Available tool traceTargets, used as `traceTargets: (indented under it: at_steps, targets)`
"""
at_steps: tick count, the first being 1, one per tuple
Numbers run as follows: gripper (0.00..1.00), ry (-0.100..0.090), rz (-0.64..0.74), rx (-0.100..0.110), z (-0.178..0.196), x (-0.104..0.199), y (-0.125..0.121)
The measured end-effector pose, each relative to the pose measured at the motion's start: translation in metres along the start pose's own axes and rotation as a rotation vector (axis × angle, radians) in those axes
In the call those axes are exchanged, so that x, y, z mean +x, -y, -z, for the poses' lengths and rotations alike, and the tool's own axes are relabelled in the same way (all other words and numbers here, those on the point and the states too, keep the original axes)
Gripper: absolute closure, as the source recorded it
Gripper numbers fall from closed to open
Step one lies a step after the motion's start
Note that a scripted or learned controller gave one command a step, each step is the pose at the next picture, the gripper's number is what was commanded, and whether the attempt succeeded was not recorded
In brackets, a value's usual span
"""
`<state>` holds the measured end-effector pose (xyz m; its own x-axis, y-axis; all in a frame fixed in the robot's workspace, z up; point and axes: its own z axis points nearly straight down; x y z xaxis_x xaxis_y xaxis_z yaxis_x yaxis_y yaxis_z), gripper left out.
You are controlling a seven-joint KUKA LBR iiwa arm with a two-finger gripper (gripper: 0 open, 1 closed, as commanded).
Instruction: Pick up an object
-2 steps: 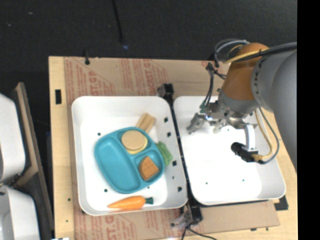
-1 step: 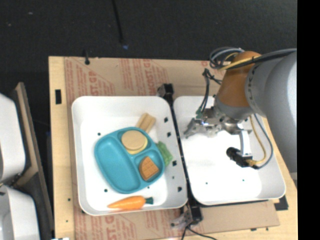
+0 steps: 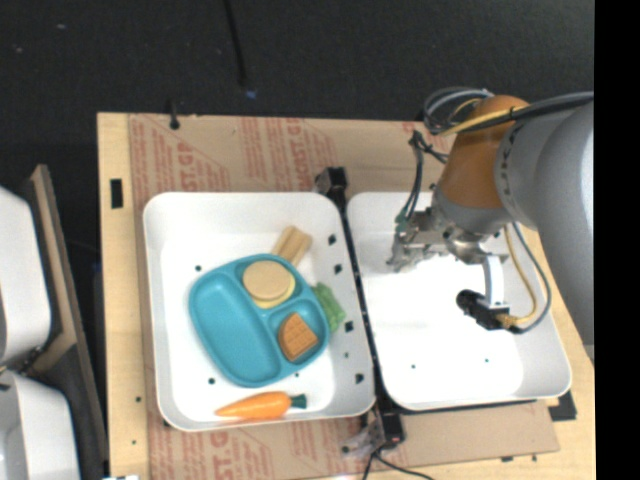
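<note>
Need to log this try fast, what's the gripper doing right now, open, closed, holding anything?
Gripper: over the right bin near its upper left corner; open or closed cannot be told, and no object shows in it.

One camera sits fixed above the counter (image 3: 130,268) and looks down at a slant, far enough back to take in both white bins whole: the left bin (image 3: 170,238) and the right bin (image 3: 540,368) lie side by side across the middle of the frame. Dark floor shows beyond the counter's far edge along the top. The arm (image 3: 540,168) comes in from the right side of the frame, large and close to the lens.
</note>
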<state>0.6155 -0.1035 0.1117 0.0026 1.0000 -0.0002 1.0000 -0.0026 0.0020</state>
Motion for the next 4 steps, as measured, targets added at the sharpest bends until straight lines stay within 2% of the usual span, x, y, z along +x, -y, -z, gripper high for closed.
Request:
traceTargets:
  at_steps: [2, 3, 4]
  targets:
    - [1.0, 0.001, 0.001, -0.003, 0.099, -0.012, 0.012]
    - [1.0, 0.001, 0.002, -0.004, 0.162, -0.014, 0.009]
    - [1.0, -0.001, 0.007, 0.001, 0.162, 0.046, 0.008]
